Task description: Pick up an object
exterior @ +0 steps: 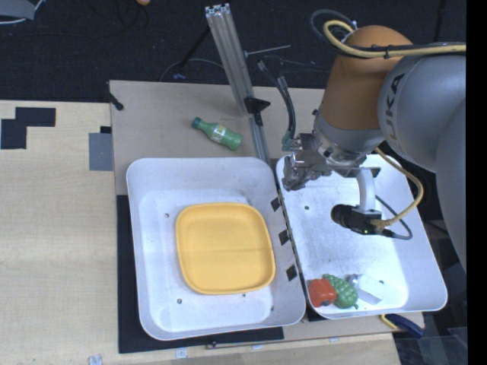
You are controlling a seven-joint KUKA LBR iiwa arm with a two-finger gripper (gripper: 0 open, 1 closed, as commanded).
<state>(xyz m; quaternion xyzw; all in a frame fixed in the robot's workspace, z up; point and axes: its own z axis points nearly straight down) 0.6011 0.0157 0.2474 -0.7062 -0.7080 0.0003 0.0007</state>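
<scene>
A pale wooden bench top (53, 226) is filling the left side, with dark rectangular cut-outs (27, 124) showing near its edge. Beyond it, a black carpeted floor (99, 44) is lying strewn with thin dark cables (84, 10), under even, soft light.

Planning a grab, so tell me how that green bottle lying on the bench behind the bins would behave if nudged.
The green bottle lies on its side, so it would probably roll. It looks small, likely light plastic, and its smooth round body may slip.
</scene>
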